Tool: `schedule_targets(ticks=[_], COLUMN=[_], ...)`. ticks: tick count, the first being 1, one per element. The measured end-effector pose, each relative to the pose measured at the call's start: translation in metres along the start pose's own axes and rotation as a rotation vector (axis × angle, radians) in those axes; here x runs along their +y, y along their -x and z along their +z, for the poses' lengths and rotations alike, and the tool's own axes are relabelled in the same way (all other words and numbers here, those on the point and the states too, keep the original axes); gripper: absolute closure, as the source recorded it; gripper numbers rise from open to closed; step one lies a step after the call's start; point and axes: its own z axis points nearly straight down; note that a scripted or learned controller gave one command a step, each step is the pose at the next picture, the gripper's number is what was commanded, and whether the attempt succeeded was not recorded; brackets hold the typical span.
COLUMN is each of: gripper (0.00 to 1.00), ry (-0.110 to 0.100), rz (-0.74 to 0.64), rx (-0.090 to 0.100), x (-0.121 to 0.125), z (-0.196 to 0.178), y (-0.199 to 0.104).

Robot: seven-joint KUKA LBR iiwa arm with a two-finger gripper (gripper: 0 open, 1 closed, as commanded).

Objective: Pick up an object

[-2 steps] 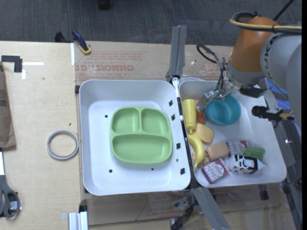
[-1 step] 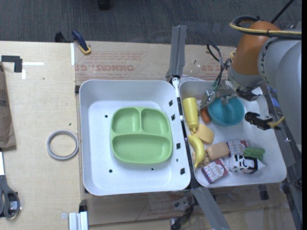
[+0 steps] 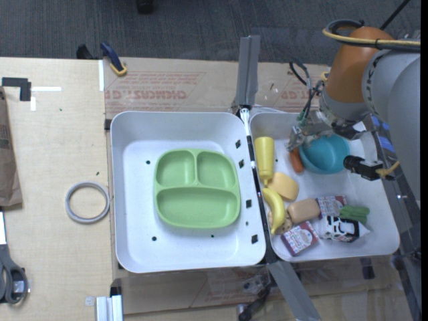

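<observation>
Arm over the right bin (image 3: 374, 243), gripper (image 3: 302, 134) lowered at the bin's far end

The finger state cannot be read from this view: the wrist and cabling mask the tips. A teal bowl (image 3: 324, 154) sits just beside the fingers, on the arm side, and an orange carrot-like piece (image 3: 295, 160) lies just below them. A yellow cylinder (image 3: 264, 156), a banana (image 3: 273, 208) and a tan block (image 3: 303, 210) lie nearer the camera from the fingers. The green divided plate (image 3: 198, 188) rests in the left bin (image 3: 127, 199), well apart from the fingers
</observation>
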Motion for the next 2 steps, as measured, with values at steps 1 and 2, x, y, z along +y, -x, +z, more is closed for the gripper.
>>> schedule_targets(ticks=[1,2], gripper=[1.0,0.0], ry=[0.009,0.008], rz=[0.292,0.293], rx=[0.002,0.002], x=[0.0142,0.0141], z=[-0.0895,-0.0893], y=[-0.0643,-0.0643])
